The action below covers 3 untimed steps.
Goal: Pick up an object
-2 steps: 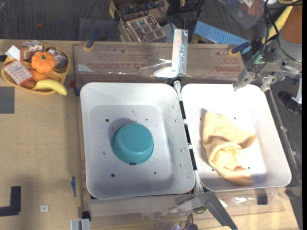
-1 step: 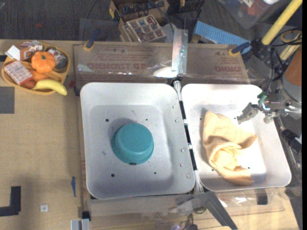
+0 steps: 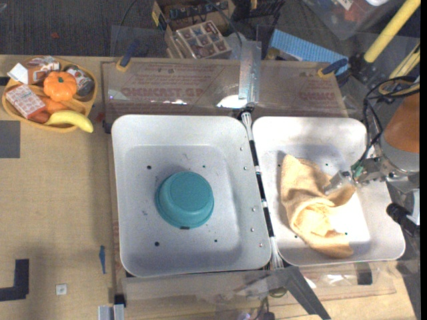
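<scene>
Near edge of the bench [image 3: 53, 212]: bare wood, a small black L-shaped mark sitting at the lower left.

Left bin [image 3: 133, 145]: a teal bowl [image 3: 185, 199] is resting upside down near the middle of the floor, well apart from every wall.

Right bin [image 3: 380, 245]: a yellow cloth [image 3: 313, 209] is lying crumpled across the centre, one fold bunching toward the near wall, an upper corner trailing toward the arm side.

The gripper [image 3: 341, 179] is reaching in from the right and sitting low at the cloth's right upper edge, touching or just over the fabric. Cannot tell how its tips are set; the cloth is blurring into the metal there. The arm [image 3: 400, 139] is showing its orange band at the right border.

Behind the bins: two clear panels carrying faint reddish printing, too washed out to read.

Far left: a shallow dish [image 3: 13, 102] is holding a banana [image 3: 70, 119], a small orange pumpkin [image 3: 60, 85] and little printed cartons, lettering too small to make out.

Farthest back: clutter of boxes and cables on dark floor.
</scene>
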### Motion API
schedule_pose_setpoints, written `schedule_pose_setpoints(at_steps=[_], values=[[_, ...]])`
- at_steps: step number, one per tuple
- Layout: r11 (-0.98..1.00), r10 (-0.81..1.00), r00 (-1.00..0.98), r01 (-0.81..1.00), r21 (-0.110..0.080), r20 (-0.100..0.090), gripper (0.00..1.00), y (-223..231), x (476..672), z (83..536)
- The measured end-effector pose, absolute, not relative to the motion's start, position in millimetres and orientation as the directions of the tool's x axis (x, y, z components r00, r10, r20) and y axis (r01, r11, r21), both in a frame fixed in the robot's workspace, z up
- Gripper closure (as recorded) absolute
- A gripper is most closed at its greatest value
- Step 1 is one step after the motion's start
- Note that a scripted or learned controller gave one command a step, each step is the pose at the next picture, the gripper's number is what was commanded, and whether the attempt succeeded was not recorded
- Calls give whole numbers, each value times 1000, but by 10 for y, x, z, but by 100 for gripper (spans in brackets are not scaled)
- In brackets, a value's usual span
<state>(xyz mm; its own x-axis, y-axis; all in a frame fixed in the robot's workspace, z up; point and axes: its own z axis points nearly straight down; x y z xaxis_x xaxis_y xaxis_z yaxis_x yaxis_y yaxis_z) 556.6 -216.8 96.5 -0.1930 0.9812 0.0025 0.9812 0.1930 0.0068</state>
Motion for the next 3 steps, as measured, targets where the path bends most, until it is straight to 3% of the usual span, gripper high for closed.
schedule_pose_setpoints(at_steps=[1,2,3], values=[[310,951,-310,951,9,-4,0,-1577,5396,895],[303,953,-303,953,13,-5,100,-1606,5400,1001],[269,963,-269,963,2,-1,100,-791,5765,1851]])
